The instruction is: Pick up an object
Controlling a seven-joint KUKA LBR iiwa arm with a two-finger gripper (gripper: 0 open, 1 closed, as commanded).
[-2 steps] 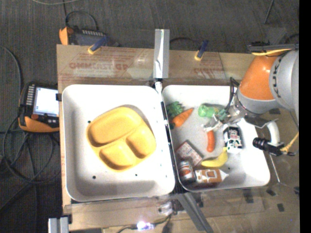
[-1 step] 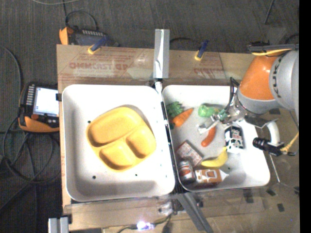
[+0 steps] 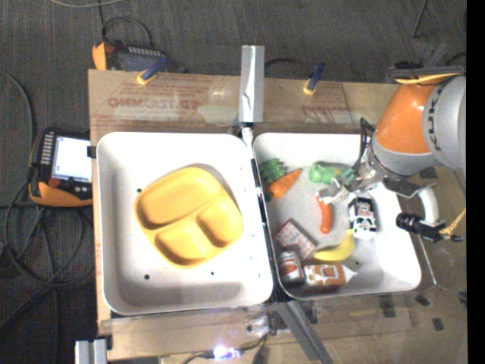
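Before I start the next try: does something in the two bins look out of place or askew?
Only mildly: the yellow divided plate lies turned at an angle in the left bin, and the right bin's items are jumbled. No visible spill or damage.

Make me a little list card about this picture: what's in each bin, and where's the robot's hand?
left bin: yellow divided plate
right bin: toy carrot, green toy, banana, red sausage, small boxes and a can near the front
arm: reaches in from the right
gripper: low over the right bin, by the green toy
held: can't tell
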